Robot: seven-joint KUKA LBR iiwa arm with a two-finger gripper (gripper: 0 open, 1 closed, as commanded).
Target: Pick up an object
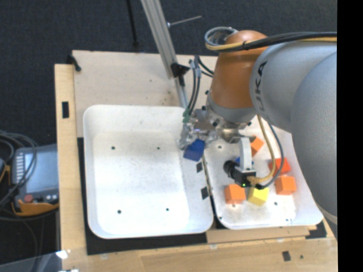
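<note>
Claw [193, 137] closed on a blue block [194, 150], mid-frame

The block hangs between the fingers over the seam where the left bin [113, 123] meets the right bin [283, 217]; lower right of it lie orange blocks [234, 194] and a yellow block [258, 195]
</note>
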